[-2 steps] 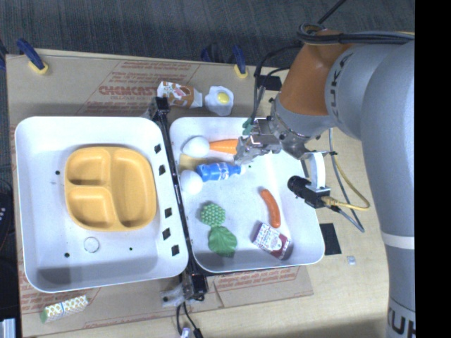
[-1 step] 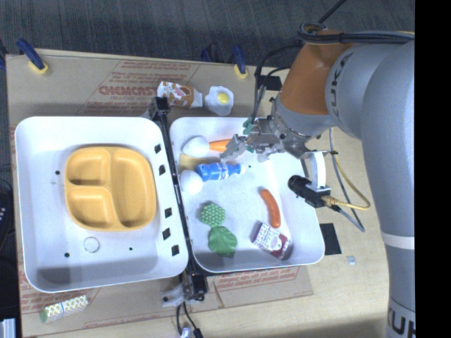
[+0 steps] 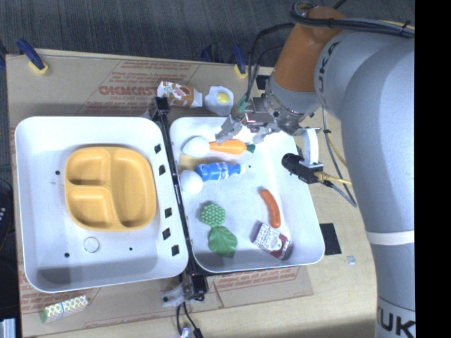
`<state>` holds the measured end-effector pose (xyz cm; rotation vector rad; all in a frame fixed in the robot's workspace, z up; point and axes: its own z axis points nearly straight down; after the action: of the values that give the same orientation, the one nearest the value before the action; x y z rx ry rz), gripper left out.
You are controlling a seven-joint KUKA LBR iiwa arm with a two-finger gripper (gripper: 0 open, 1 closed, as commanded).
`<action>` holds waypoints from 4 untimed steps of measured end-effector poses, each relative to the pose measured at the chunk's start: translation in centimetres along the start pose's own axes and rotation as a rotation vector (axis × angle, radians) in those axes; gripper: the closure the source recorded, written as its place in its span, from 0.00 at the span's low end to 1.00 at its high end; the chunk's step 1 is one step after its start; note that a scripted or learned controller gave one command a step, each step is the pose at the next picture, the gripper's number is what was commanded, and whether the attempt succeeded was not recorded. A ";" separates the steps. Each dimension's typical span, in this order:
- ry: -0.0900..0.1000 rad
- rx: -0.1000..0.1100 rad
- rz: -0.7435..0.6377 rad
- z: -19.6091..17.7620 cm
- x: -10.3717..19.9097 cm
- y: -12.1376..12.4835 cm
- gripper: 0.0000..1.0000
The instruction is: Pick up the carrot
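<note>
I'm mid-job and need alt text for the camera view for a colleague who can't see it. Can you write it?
The pincer hovers just above the carrot at the back of the right bin, beside a blue bottle, a sausage and green toys. The left bin holds a yellow divided tray.

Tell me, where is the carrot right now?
The carrot lies near the top of the right bin, just right of a white egg and above the blue bottle, with the gripper right over it.
</note>
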<state>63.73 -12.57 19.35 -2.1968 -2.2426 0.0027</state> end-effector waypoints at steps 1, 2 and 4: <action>0.000 0.002 -0.064 7.7 -1.4 1.9 0.00; 0.000 0.003 -0.068 6.7 -1.4 1.9 1.00; -0.001 0.002 0.119 0.3 2.9 -6.4 1.00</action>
<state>57.23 -9.78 19.09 -2.3252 -2.1075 0.0064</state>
